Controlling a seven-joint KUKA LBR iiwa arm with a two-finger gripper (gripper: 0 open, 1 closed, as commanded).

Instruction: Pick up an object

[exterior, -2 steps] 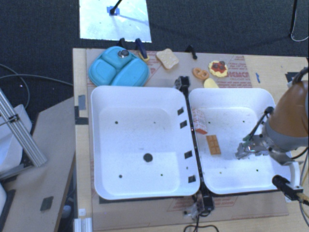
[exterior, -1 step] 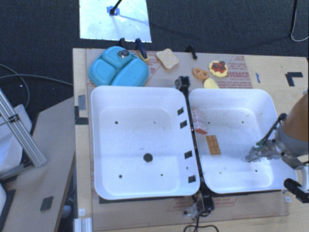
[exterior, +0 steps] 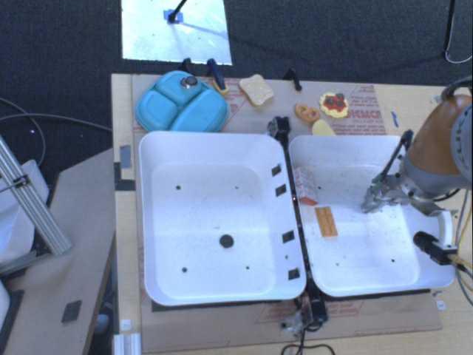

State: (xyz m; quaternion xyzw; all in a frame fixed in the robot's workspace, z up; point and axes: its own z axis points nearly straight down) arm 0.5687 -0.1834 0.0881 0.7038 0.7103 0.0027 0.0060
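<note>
1. Orange rectangular block (exterior: 326,221) lies flat in the right bin (exterior: 369,276), left of centre, long axis running near to far with a slight tilt.
2. Red-and-white packet (exterior: 304,186) rests against that bin's left wall, just beyond the block.
3. Gripper (exterior: 372,203) sits low over the right bin, right of the block and apart from it; whether it touches the floor cannot be told.
4. Left bin (exterior: 170,272) carries 1 small dark disc (exterior: 226,240).

A: What's under it all?
B: Dark carpet (exterior: 66,43), with a pale shiny sheet (exterior: 177,21) lying on it at the top.
A: And the furniture?
B: A tan tabletop (exterior: 126,124) in the middle, a lower wooden board (exterior: 81,235) at its left, with metal rails (exterior: 29,198) slanting across.
</note>
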